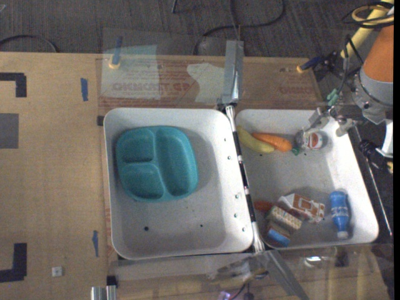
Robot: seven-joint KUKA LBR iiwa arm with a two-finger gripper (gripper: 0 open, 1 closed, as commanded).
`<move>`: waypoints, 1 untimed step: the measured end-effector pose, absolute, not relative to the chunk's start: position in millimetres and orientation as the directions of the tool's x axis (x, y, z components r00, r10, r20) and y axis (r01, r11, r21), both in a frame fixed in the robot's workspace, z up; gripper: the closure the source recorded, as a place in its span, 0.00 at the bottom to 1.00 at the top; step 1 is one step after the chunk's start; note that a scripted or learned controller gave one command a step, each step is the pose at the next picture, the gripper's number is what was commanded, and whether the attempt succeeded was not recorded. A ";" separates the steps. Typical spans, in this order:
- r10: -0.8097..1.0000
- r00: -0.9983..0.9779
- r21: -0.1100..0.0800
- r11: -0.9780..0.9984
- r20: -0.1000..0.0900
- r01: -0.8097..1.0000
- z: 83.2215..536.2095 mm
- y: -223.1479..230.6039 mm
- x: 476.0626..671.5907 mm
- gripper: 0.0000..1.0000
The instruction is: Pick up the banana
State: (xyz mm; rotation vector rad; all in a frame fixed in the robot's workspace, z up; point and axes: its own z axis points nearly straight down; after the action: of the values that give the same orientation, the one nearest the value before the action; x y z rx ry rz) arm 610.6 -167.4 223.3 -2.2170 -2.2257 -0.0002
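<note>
2 white bins (pixel 169 242) sit on a cardboard-topped bench (pixel 50 167); pincer (pixel 312 136) state unclear.

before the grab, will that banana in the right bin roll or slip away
The banana is curved and looks smooth, so it may pivot or slide if nudged. It lies against the carrot, which could shift with it. It is probably stiff and light.

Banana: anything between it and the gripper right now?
Yes. The carrot lies against the banana on its gripper-facing side, so it sits between the banana and the gripper at the right bin's far edge. From above, nothing visible covers the banana.
</note>
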 end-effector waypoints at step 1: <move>0.989 0.147 0.003 -0.147 -0.002 0.989 222.5 -204.6 666.9 0.00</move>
State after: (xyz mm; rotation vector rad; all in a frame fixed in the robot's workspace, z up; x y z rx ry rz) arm 666.9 -204.6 222.5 -2.3818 -2.0546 -0.0010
